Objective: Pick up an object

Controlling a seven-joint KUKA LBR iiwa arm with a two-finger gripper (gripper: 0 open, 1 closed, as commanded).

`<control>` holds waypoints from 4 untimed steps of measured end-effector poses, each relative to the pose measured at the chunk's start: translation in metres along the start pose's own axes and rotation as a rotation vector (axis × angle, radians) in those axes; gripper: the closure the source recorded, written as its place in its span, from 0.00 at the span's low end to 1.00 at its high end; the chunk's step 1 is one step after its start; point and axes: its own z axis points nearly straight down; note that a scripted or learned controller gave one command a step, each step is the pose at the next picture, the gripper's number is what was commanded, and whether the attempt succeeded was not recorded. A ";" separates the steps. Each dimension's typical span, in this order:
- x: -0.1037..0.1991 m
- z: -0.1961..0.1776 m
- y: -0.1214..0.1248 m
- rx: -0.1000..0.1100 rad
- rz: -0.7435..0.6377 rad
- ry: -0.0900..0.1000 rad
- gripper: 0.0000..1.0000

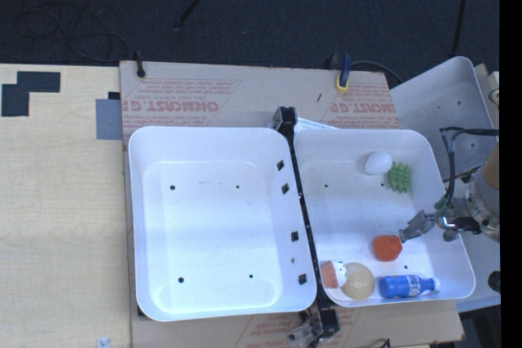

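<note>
Right bin [424, 147]: red object [387, 248] just beside, perhaps touching, tool [412, 230].

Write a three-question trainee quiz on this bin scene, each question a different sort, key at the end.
1. True or false: the red object lies in the right bin.
2. Multiple choice: what lies nearest the blue bottle? A) white ball B) green object C) beige ball
3. Fill in: the gripper hangs just to the ____ of the red object, as the camera sees it.

Key: 1 true; 2 C; 3 right
</note>
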 end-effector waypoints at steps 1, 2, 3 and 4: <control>0.000 -0.010 0.000 0.001 0.000 0.000 1.00; -0.001 -0.009 0.000 0.001 0.003 0.001 0.00; -0.001 -0.009 0.000 0.001 0.003 0.001 0.00; -0.001 -0.019 0.000 0.001 0.002 0.001 1.00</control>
